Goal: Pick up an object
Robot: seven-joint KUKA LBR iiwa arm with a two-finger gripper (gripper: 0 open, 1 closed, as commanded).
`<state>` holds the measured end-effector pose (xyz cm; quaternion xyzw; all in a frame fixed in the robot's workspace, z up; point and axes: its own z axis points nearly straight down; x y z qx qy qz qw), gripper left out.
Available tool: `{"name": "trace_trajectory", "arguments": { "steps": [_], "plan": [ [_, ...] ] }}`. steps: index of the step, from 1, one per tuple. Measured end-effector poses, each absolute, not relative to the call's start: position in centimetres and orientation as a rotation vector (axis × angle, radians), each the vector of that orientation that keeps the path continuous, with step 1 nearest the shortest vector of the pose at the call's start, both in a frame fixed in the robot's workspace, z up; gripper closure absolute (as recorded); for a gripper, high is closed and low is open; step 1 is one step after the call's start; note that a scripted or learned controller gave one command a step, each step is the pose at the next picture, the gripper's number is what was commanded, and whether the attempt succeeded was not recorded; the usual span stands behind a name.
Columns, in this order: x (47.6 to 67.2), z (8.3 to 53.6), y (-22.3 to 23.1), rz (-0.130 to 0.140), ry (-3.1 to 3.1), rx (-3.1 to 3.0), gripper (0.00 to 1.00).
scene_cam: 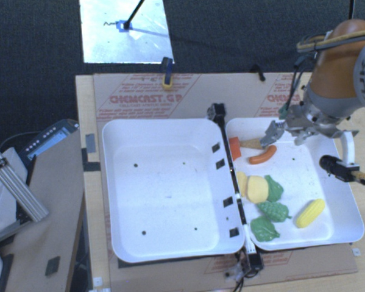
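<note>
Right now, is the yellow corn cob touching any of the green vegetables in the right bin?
Apart. The camera view shows bare white bin floor between the corn cob and the nearest green vegetable.

Under the gripper [288, 134] lies the right white bin [342, 228]. The left white bin [166, 192] sits well to its left, touching the first along a seam set with black clips [223, 164]. Both bins rest on a printed cardboard sheet [146, 96] covering the bench [84, 105]. Beyond the gripper and leftward, a yellow clamp [167, 82] grips the sheet's far edge, with a shiny square plate [124, 29] behind it. Far left stand a grey device [48, 138], possibly a keypad, and an aluminium rail [14, 188].
</note>
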<state>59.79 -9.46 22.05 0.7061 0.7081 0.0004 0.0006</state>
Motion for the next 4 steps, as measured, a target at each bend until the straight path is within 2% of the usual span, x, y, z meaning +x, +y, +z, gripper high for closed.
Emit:
{"name": "trace_trajectory", "arguments": {
  "steps": [1, 2, 3, 4],
  "plan": [
    [61.6, 11.2, -13.0, -0.005, 2.223, 2.223, 0.00],
    [67.3, 8.7, -9.4, 0.006, 2.222, 2.204, 0.00],
    [66.7, 9.6, -9.5, -0.013, 2.234, 2.221, 1.00],
    [66.8, 10.8, -9.5, -0.015, 2.238, 2.219, 1.00]
  ]
}}
